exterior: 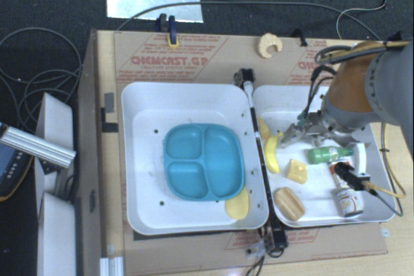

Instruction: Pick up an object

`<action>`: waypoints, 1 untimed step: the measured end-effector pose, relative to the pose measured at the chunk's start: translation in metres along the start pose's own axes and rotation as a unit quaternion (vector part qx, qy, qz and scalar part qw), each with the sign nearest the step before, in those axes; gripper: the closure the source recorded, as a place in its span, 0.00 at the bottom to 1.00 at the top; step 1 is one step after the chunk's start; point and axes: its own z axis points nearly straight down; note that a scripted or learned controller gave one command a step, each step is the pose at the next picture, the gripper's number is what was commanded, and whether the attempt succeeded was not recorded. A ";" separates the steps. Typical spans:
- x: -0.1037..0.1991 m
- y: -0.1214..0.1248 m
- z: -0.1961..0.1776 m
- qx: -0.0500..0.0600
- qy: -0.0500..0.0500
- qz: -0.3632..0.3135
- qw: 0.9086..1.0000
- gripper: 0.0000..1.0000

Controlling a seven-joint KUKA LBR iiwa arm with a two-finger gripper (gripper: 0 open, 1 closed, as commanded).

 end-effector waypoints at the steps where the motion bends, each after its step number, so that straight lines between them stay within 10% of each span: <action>1: -0.035 -0.099 -0.001 0.000 -0.002 0.003 1.000 0.00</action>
